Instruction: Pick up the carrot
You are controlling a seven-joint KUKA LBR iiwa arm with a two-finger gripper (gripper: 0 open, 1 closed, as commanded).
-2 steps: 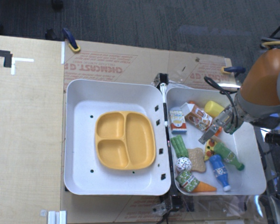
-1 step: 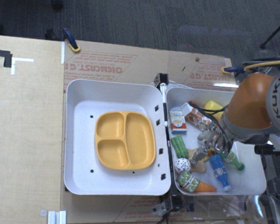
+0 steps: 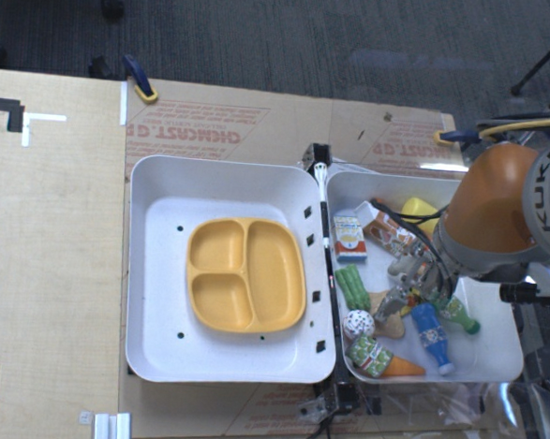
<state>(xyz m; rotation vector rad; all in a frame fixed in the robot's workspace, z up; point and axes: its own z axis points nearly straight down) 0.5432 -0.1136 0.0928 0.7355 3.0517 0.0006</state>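
Cardboard-covered bench, two white bins; carrot point(image 3: 402, 367) sits at the lower edge of the right bin point(image 3: 490, 370); gripper point(image 3: 411, 287) hovers above and apart from it, jaws too cluttered to tell; looks like approach stage, needs moving down-frame.

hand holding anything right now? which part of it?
Cannot tell. The hand is low in the right bin among the clutter. The carrot lies apart from it, near the bin's front edge.

orange carrot point(image 3: 404, 367) | yellow plate point(image 3: 247, 275) | blue bottle point(image 3: 431, 334) | ball point(image 3: 359, 323) poss. dotted
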